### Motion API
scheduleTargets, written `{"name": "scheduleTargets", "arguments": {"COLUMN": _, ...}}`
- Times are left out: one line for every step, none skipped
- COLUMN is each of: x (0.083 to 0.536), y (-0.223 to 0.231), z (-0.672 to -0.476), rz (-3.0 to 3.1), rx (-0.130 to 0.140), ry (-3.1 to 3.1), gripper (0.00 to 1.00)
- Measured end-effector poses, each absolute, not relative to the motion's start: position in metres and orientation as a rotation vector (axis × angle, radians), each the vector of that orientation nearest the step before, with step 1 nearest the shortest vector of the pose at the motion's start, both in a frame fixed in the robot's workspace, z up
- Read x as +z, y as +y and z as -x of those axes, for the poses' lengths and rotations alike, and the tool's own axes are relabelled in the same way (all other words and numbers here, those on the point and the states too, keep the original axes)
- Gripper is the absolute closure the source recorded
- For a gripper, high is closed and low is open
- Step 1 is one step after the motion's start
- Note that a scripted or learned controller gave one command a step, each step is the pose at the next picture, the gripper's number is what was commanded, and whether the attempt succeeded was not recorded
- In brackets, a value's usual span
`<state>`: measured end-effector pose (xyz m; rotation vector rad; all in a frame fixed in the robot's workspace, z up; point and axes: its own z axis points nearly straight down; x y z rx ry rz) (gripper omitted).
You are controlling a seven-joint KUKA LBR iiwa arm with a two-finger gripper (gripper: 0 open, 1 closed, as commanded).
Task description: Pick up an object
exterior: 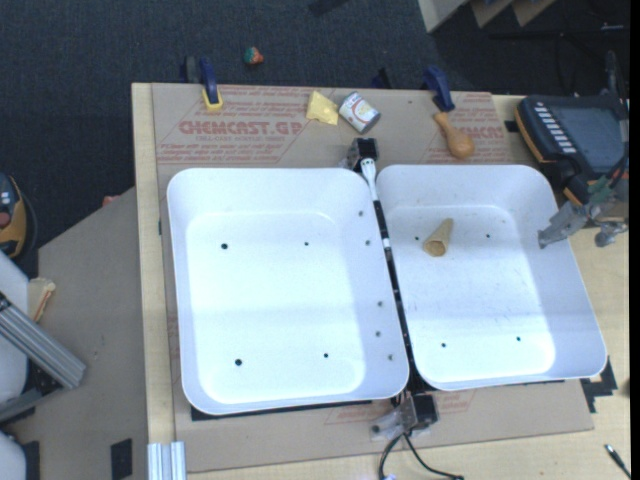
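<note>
As seen from above the bench: two white bins are set side by side on a brown board.
Task object: a small tan cone [438,236] is found lying on its side in the right bin [500,358], in the upper-left part of the floor, near the divider between the bins.
Object relative to gripper: the cone lies at about nine o'clock from the gripper [570,223], well apart from it, with bare bin floor between.
Arm pose: the gripper is seen at the right bin's three o'clock rim, reaching in from the right edge; little of the arm is visible.
Jaws: whether they are spread or pressed together cannot be told; nothing is seen between them.
Left bin [280,288]: only dark floor dots are observed.
Board beyond the bins, twelve o'clock: a yellow piece [322,109], a small white box [359,112] and a wooden-handled item [453,136] are noted.
</note>
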<state>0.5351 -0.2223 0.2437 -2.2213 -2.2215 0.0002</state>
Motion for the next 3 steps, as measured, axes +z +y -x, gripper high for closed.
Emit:
{"name": "scheduleTargets", "arguments": {"x": 0.095, "y": -0.22, "z": -0.567, "rz": 2.215, "rx": -0.006, "ry": -2.223, "gripper": 0.0}}
{"name": "scheduleTargets", "arguments": {"x": 0.085, "y": -0.178, "z": -0.637, "rz": 2.217, "rx": -0.007, "ry": -2.233, "gripper": 0.0}}
{"name": "scheduleTargets", "arguments": {"x": 0.317, "y": -0.162, "z": -0.639, "rz": 2.23, "rx": -0.017, "ry": -2.238, "gripper": 0.0}}
